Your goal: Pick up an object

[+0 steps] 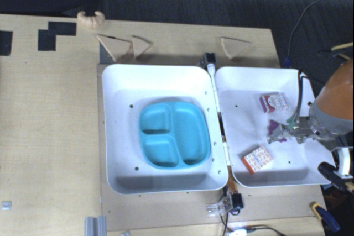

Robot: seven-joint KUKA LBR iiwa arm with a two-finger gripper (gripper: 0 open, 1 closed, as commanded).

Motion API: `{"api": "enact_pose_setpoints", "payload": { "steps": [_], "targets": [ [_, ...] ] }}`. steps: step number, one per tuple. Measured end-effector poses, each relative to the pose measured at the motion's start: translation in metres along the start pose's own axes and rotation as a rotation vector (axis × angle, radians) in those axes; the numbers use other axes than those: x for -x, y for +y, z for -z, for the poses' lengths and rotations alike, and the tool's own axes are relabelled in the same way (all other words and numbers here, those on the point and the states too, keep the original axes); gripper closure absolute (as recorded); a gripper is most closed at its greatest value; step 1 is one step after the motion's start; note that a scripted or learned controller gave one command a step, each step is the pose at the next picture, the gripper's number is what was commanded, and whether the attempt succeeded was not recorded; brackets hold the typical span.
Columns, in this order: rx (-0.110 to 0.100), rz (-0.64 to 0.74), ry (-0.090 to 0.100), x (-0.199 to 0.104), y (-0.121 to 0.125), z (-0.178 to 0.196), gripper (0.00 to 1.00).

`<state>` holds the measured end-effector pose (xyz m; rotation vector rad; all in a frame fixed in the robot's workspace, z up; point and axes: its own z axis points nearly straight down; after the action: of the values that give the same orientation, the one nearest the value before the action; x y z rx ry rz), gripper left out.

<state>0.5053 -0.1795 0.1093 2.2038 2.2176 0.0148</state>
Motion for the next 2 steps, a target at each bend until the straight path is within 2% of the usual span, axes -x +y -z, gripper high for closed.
{"api": "enact_pose_setpoints", "payload": {
  "steps": [1,2],
  "targets": [
    [0.004,0.002,0.0,-0.001,0.002,0.011,1.0],
    [-0.012,0.001,0.004,-0.054,0.099,0.044,1.0]
  ]
}}
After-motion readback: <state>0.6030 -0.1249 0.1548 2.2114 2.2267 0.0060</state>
